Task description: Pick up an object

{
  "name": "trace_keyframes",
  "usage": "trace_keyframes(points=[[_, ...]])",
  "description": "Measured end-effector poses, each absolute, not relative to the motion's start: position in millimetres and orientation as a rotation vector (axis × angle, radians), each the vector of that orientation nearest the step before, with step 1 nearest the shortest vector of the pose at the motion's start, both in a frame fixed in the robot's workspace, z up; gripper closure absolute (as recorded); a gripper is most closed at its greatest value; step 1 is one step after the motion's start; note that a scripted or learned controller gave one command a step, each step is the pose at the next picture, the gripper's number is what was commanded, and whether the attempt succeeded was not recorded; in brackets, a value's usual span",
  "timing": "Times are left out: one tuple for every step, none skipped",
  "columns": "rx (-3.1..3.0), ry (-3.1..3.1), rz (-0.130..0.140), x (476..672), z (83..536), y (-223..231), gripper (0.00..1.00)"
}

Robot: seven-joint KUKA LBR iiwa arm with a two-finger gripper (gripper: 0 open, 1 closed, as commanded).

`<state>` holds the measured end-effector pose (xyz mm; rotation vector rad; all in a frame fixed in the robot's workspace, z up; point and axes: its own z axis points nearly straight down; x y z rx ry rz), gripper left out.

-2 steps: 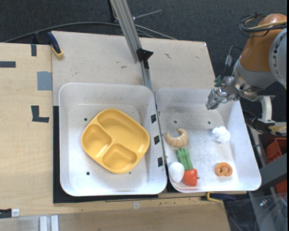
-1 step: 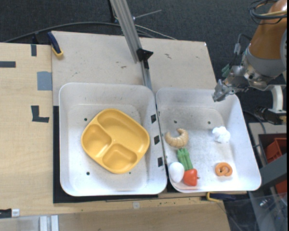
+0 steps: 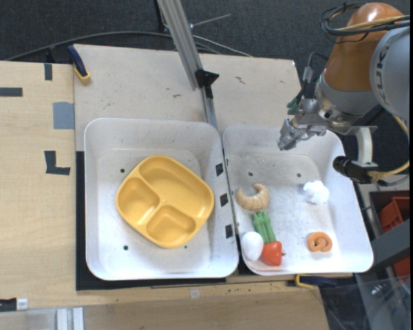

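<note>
Nearest the lens, along the right bin's [image 3: 358, 249] front edge, I log a white egg [image 3: 252, 243] touching a red tomato [image 3: 272, 252], with an orange ring [image 3: 320, 242] further right. My gripper [image 3: 290, 137] hangs over that bin's back edge, holding nothing; its finger state I cannot tell. Outward from it: a white lump [image 3: 316, 192], a croissant [image 3: 253, 197], a green piece [image 3: 263, 225]. A yellow divided tray [image 3: 165, 201] occupies the left bin [image 3: 100, 184].
</note>
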<state>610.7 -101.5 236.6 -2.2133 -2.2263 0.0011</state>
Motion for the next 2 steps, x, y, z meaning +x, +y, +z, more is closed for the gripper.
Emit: trace_keyframes(points=[[-2.212, -2.226, 0.002, 605.4, 223, -48, 1.0], [-2.213, -2.226, 0.001, 604.0, 219, -2, 1.0]])
